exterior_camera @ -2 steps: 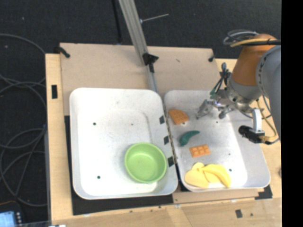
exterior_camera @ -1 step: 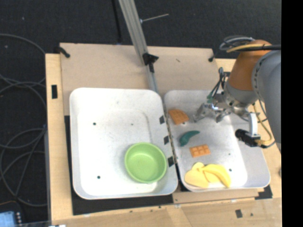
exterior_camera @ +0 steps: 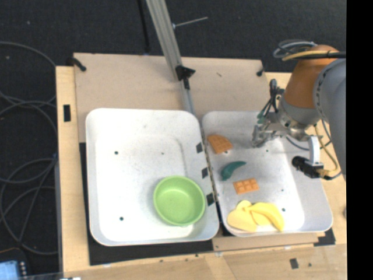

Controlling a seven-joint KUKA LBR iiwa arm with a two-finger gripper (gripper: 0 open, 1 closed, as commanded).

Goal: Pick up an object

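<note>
I find no legible text, label, brand, number or sign on any surface within my view.

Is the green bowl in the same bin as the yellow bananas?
No, the green bowl sits in the left bin, while the yellow bananas lie in the right bin.

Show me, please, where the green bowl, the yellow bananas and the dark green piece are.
green bowl (exterior_camera: 179, 200), camera view, inner bottom of the bowl.
yellow bananas (exterior_camera: 256, 216), camera view, middle of the bunch.
dark green piece (exterior_camera: 231, 168), camera view, middle of its curved body.
</note>
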